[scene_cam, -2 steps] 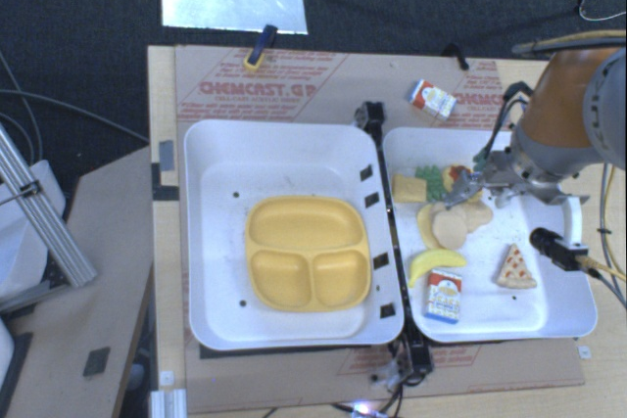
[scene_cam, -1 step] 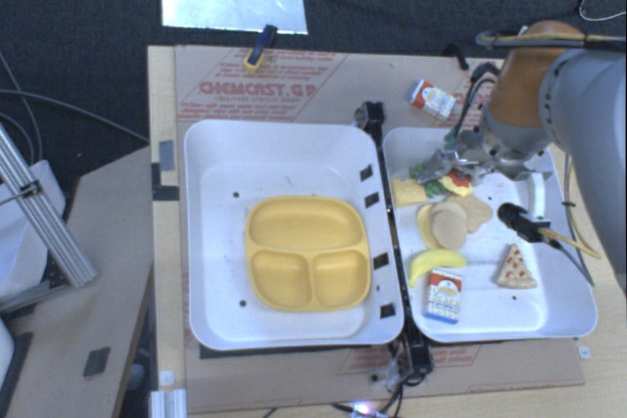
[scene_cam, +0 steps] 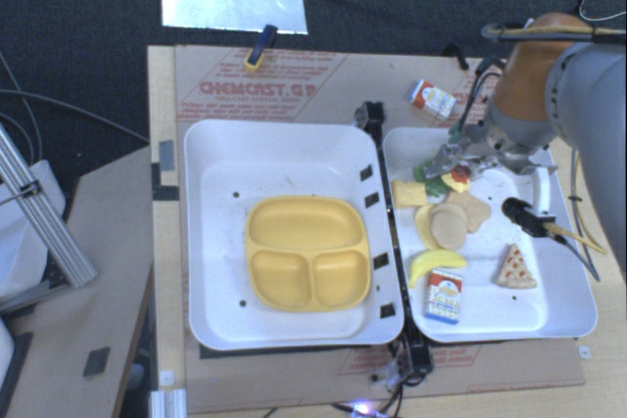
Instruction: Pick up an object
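Over the right bin (scene_cam: pixel 563 303), your tool (scene_cam: pixel 453 160) sat low among the toy food at the bin's upper left, beside a yellow block (scene_cam: pixel 409 194) and a round biscuit (scene_cam: pixel 451 225); you could not tell its state. Such pieces probably handled as light, stiff and somewhat slippery, best pinched across their narrow flat sides. A yellow tray (scene_cam: pixel 307 250) lay in the left bin (scene_cam: pixel 211 210).

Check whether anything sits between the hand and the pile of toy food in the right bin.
Nothing visible does. The hand is low over the back of the shallow white right bin, right at the green and yellow toy food pieces. The pale round cookie-like piece and yellow banana lie nearer the camera, apart from it.
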